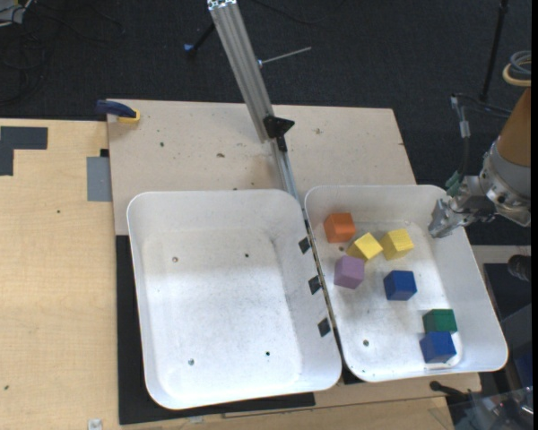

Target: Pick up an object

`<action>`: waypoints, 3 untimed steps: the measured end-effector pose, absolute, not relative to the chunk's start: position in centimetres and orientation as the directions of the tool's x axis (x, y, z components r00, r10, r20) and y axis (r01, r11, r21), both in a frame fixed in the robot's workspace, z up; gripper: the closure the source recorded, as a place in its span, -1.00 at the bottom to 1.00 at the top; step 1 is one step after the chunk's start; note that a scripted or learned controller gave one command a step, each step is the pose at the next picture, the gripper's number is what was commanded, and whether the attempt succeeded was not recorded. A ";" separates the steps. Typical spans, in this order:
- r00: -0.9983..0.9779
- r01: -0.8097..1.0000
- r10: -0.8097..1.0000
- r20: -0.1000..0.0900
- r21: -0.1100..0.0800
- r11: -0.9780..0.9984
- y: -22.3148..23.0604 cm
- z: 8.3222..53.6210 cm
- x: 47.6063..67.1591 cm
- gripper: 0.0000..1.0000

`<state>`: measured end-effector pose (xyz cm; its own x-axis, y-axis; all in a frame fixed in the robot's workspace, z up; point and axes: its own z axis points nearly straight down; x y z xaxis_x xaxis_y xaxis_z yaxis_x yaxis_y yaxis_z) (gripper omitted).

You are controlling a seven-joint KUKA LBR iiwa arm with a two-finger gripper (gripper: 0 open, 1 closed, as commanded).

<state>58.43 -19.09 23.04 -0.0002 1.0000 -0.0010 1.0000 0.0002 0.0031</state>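
The right bin (377, 365) holds several small blocks: an orange one (339, 227), two yellow ones (368, 246) (398, 242), a purple one (349, 271), a blue one (400, 285), a green one (441, 319) and another blue one (438, 345). My gripper (441, 222) hangs at the bin's upper right rim, right of the yellow blocks and apart from them. Nothing shows between its fingers.
The left bin (161, 240) sits beside the right one, with black clips along the shared rim. A slanted aluminium bar (244, 61) rises behind the bins. A blue and yellow clamp (118, 110) lies at the bench's far left corner.
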 end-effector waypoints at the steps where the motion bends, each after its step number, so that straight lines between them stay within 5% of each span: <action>1: -0.001 1.000 1.000 -0.001 0.004 0.001 -19.2 28.4 58.5 1.00; 3: -0.005 1.000 1.000 0.003 -0.004 0.005 -8.6 27.0 61.3 1.00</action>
<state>61.30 -8.58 27.02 -0.0047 1.0000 0.0025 1.0000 0.0047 -0.0036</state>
